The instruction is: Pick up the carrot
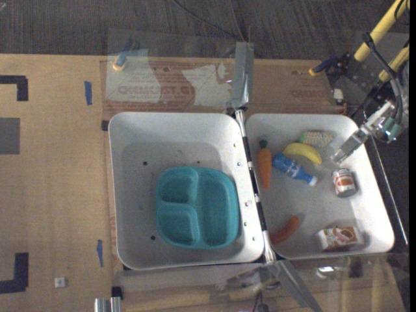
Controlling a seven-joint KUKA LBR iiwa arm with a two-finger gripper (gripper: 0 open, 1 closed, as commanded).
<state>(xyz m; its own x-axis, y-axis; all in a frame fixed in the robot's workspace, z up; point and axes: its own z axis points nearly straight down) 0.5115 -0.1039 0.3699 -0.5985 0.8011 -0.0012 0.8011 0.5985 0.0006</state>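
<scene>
The carrot (264, 166) is orange with a green top and lies upright along the left wall of the right bin (374, 194). My gripper (342, 151) hangs over the bin's upper right part, just above a red-and-white can (344, 181) and right of a banana (303, 152). It is well to the right of the carrot, with the banana and a blue bottle (294, 169) between them. Nothing shows in its grasp.
The right bin also holds a speckled sponge-like block (316, 137), a reddish sausage (285, 229) and a small carton (338, 237). A teal divided plate (197, 207) lies in the left bin (130, 142). A metal divider (250, 174) separates the bins.
</scene>
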